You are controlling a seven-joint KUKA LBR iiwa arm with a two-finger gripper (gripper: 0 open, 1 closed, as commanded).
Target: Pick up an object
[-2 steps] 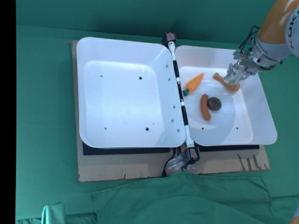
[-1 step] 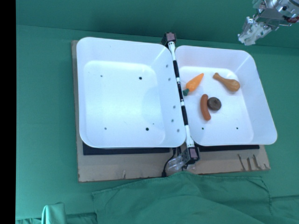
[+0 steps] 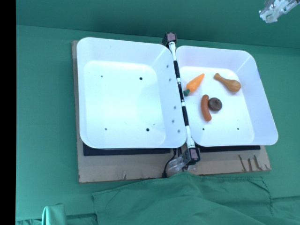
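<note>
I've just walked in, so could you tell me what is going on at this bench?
A robot arm is set to pick up an object from two white bins. Its gripper sits high at the upper right, away from the bins, with nothing seen in it. In the right bin lie a carrot, a drumstick, a sausage and a brown doughnut that touches the sausage. Nothing has been picked yet.

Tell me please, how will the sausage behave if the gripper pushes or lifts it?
The sausage is long and rounded, so it would probably roll sideways when pushed. It lies against the donut, which may get nudged along. It looks like a small toy, likely light and stiff, and its smooth skin might slip between fingers.
</note>
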